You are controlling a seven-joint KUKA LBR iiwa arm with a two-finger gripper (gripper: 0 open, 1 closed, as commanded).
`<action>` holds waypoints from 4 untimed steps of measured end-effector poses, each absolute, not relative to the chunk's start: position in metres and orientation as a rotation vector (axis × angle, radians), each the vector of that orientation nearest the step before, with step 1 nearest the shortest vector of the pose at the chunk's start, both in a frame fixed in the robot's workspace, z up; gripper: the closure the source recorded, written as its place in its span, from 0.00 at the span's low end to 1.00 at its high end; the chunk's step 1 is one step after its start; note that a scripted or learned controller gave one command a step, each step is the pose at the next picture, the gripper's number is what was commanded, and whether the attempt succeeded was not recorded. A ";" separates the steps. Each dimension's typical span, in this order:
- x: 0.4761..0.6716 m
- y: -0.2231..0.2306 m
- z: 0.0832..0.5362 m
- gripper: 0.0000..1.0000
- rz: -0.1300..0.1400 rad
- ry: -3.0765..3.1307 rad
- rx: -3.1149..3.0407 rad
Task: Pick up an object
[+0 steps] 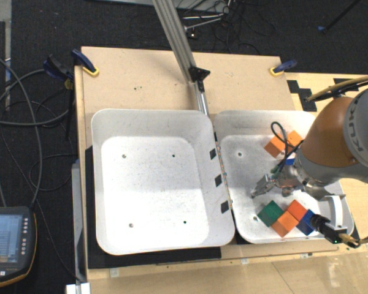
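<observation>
Reaching from right, arm [331, 146] bent over right bin [245, 127], jaws low.

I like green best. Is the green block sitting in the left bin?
No, the green block lies in the right bin, next to an orange block and a blue block.

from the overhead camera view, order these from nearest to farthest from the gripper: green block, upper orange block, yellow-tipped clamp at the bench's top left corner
Measured from the gripper in the right bin:
1. The green block, just below the gripper near the bin's front.
2. The upper orange block, up toward the bin's back, partly behind the arm.
3. The yellow-tipped clamp, far off at the bench's top left corner, beyond the left bin.
</observation>
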State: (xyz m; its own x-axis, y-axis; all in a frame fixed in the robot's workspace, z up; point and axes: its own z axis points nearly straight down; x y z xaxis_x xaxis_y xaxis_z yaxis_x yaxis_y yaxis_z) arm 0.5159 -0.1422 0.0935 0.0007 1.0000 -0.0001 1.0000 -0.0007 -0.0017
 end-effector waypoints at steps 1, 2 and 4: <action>0.517 -0.142 0.106 1.00 -0.002 -2.222 -2.223; 0.525 -0.135 0.162 1.00 -0.005 -2.229 -2.222; 0.541 -0.092 0.207 1.00 -0.004 -2.230 -2.214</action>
State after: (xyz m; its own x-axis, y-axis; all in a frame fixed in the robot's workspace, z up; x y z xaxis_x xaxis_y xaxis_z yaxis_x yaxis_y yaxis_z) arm 0.5409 -0.0922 0.2075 -0.0071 1.0000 0.0010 1.0000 0.0071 0.0022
